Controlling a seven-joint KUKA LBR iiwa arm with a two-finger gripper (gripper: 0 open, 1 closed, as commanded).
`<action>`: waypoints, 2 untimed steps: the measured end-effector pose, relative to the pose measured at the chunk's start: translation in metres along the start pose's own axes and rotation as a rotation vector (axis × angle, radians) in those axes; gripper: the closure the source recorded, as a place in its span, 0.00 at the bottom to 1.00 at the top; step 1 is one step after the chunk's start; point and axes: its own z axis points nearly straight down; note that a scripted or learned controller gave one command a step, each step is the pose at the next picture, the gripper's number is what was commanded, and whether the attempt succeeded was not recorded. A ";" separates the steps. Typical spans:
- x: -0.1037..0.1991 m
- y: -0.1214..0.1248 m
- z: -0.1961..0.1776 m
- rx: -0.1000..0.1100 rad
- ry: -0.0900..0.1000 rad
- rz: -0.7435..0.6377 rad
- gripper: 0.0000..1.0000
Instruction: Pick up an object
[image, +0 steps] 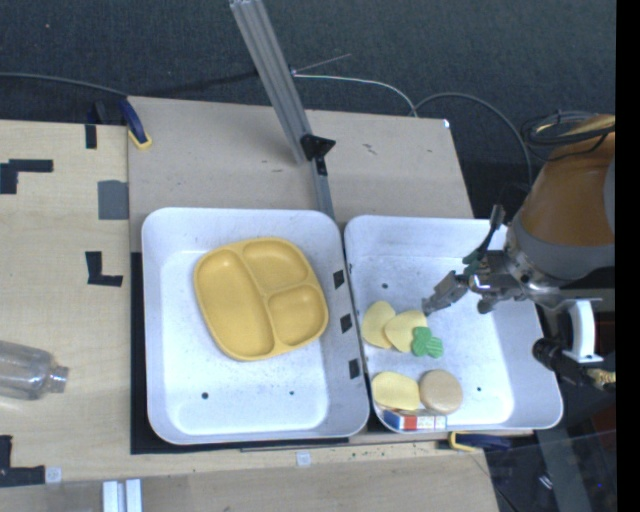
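Nearest edge of bench: a clear bottle (28, 370) is lying on its side at far left, well apart from both bins.

Right bin (520, 385), near wall: a red-and-white flat item (415, 422) is sitting against the rim. Just behind it a yellow piece (396, 390) and a tan round piece (440, 390) are lying side by side, touching.

Right bin, middle: two pale yellow chips (378, 323), (405, 330) are overlapping each other; a small green piece (428, 344) is resting against the right one. These pieces are the candidate objects; all are lying on the bin floor, none lifted.

Gripper (440, 298) is hanging over the right bin, pointing left and down, its tip just above and right of the green piece and apart from it. Nothing is showing between the fingers. Jaw state: cannot tell, since the dark fingertips are blurring into one shape. The arm (565, 215), with its orange band, is reaching in from the right.

Left bin (165, 320): a yellow three-section plate (260, 297) is lying flat, slightly rotated, near the centre.

Far side: a grey metal rail (275, 75) is running diagonally from the top down to a black bracket (317, 148) behind the seam between the bins. Thin cables (440, 100) are looping over the brown board (210, 165) beyond the bins.
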 end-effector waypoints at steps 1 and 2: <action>0.001 0.000 -0.010 0.000 0.002 -0.002 1.00; 0.001 0.000 -0.009 0.001 0.002 -0.002 0.00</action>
